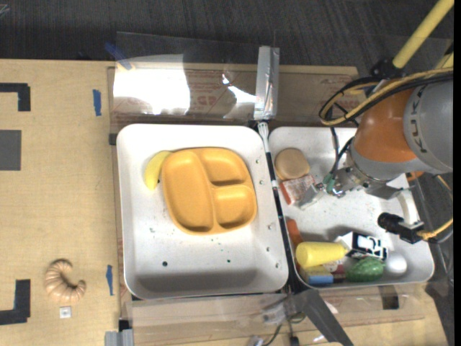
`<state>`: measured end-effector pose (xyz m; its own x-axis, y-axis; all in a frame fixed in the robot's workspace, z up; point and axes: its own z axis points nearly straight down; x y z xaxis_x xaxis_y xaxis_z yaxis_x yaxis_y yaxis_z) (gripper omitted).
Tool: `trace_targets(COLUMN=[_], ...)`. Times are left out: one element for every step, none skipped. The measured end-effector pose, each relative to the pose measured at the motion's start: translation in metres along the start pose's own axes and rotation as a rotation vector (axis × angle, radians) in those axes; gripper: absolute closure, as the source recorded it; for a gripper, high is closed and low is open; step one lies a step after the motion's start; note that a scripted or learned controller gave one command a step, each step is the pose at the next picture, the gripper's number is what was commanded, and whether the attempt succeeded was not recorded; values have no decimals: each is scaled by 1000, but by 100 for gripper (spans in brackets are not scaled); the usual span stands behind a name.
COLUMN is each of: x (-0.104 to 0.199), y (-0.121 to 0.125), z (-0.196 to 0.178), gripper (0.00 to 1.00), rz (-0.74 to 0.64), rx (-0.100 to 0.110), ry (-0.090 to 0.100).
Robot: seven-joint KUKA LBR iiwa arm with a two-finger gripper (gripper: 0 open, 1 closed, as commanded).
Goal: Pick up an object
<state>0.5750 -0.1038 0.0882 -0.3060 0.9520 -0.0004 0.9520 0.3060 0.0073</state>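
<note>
At the near edge of the right bin (425,269) lie a yellow cylinder (320,254), a green object (367,269) and a small black-and-white item (369,245), all close together (the green one just beside the yellow). Farther in, the gripper (330,187) sits low over a crumpled packet (297,190), though whether it is spread or pinching I cannot tell. Beyond it rests a round tan object (291,163), and the left bin (137,215) holds an orange divided tray (209,189) partly covering a yellow banana (153,169).
</note>
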Motion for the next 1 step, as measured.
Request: trace_targets(x=[-3], y=[1], z=[-12], gripper=[100], rz=[4], rx=[-5], ry=[-5])
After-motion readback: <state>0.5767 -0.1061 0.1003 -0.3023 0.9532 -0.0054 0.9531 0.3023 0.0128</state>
